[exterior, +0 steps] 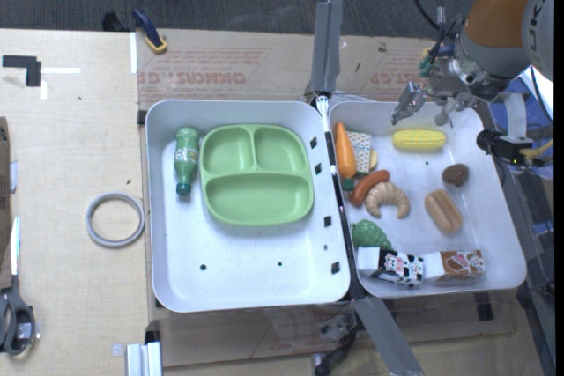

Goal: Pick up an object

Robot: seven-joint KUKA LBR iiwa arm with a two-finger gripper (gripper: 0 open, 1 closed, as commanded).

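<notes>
Gripper [426, 107] above the right bin's [504, 216] far edge, jaws spread, nothing between them, just over one yellow corn cob [419, 139]. Same bin: one carrot [345, 151], one croissant [389, 200], one hot dog [443, 211]. Left bin [176, 277]: one green tray [256, 173], one green bottle [185, 159] along the left wall.

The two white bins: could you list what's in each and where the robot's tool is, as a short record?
left bin: green divided plate, green bottle beside it
right bin: corn cob, carrot, croissant, hot dog bun, brown ball, broccoli, small cartons
tool: open, above the corn cob, holding nothing
beside the bins: tape ring
</notes>
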